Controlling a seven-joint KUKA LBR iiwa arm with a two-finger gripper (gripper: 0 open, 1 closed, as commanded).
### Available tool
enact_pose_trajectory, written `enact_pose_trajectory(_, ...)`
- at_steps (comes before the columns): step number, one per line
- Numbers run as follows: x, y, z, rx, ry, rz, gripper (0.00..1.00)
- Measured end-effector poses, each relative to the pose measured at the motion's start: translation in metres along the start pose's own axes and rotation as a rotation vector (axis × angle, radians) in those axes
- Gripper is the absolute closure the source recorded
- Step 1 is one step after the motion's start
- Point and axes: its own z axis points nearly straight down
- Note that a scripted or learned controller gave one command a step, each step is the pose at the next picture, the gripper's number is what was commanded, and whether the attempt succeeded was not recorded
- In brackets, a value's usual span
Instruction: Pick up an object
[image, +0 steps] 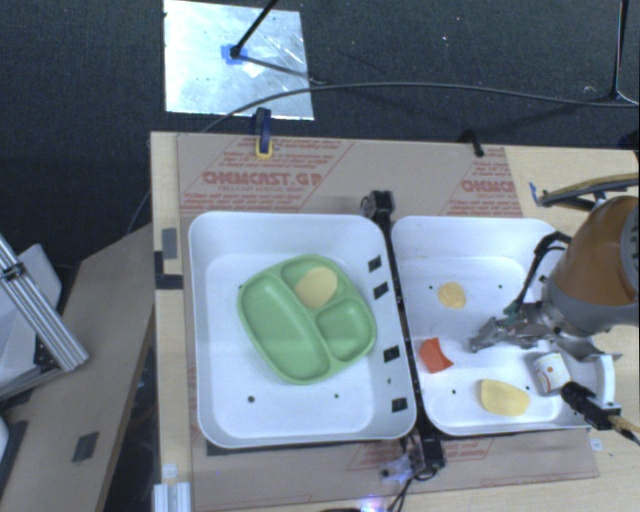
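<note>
**What you are not getting to see**

The arm (600, 270) is running off the right edge, so you are losing everything above its orange band. The hand (487, 335) is showing too small and blurred for you to judge its grip. The arm is covering part of the right bin's (480, 235) far right side. The table (300, 165) is getting cut off at the bottom and right edges.

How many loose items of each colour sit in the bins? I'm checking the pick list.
Yellow: 3 (in the green plate, at; right bin, at and)
Orange-red: 1
Green plate: 1
Total: 5
</note>
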Motion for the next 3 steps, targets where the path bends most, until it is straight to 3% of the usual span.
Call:
enact_pose_trajectory(1, -0.001, 0.001, -0.013, -0.006, -0.003, 0.001, 1.00)
enact_pose_trajectory(3, -0.007, 0.009, -0.137, -0.010, -0.004, -0.005, 1.00)
